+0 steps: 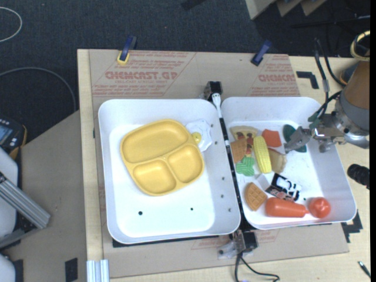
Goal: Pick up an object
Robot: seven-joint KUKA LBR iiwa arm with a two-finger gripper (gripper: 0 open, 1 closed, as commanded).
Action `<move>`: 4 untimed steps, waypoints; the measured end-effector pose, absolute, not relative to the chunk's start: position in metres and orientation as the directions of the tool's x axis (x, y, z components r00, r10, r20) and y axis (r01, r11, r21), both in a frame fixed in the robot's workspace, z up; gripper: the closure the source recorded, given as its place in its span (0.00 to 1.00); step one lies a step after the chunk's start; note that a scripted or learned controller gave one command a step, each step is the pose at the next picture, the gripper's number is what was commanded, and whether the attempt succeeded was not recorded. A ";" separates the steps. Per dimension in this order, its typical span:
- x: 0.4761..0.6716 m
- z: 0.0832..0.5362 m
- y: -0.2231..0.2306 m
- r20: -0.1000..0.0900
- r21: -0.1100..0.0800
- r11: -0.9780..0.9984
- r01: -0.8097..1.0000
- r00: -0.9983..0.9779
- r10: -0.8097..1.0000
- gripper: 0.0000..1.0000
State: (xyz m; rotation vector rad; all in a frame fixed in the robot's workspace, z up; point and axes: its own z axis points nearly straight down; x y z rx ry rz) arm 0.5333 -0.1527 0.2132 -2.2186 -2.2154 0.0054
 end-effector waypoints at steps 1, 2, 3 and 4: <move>0.530 0.161 -0.162 0.002 -0.007 -0.002 1.000 0.002 1.000 0.00; 0.527 0.117 -0.165 0.003 -0.007 -0.001 1.000 0.001 1.000 0.00; 0.526 0.082 -0.164 0.002 -0.006 0.000 1.000 0.000 1.000 0.00; 0.527 0.095 -0.165 0.000 0.001 -0.001 1.000 0.001 1.000 1.00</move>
